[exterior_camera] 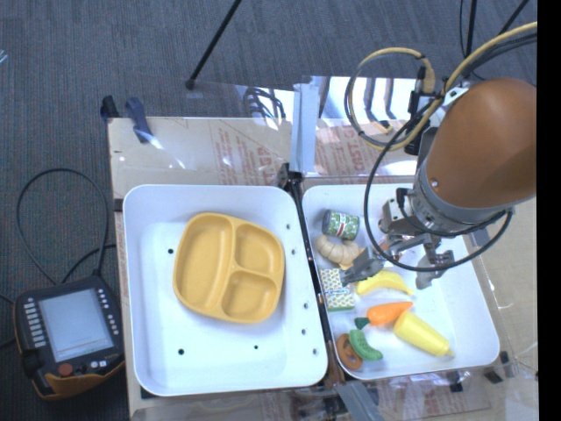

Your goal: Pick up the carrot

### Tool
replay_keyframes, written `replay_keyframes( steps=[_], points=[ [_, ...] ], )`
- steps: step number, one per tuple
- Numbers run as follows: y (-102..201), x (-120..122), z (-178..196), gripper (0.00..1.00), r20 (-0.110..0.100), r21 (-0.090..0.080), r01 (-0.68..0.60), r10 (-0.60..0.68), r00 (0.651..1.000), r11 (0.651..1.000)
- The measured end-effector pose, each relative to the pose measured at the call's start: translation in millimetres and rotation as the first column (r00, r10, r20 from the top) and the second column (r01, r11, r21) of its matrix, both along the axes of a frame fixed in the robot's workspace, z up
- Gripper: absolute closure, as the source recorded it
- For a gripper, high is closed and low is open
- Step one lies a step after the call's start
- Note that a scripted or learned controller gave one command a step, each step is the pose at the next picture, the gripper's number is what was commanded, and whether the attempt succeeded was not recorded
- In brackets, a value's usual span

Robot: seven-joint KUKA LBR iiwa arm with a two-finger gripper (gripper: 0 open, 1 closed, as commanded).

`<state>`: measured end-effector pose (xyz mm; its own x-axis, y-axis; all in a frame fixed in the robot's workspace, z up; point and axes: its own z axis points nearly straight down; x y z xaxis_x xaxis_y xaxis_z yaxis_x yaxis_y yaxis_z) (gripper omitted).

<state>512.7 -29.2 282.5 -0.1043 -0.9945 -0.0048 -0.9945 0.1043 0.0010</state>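
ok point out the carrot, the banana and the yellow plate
carrot (390, 312), camera view, middle of its orange body
banana (384, 282), camera view, middle of its yellow curve
yellow plate (188, 266), camera view, its left rim

Robot lab: teach pendant on carpet, cabled arm, cardboard-topped bench

Arm hides right bin's far corner
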Motion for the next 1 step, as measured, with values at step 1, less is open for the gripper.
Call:
replay_keyframes(
  steps=[1],
  points=[
    [-52.3,-39.0,-146.5,0.0,-0.009,-0.001,0.101,-0.101,0.995,0.995]
  ],
)
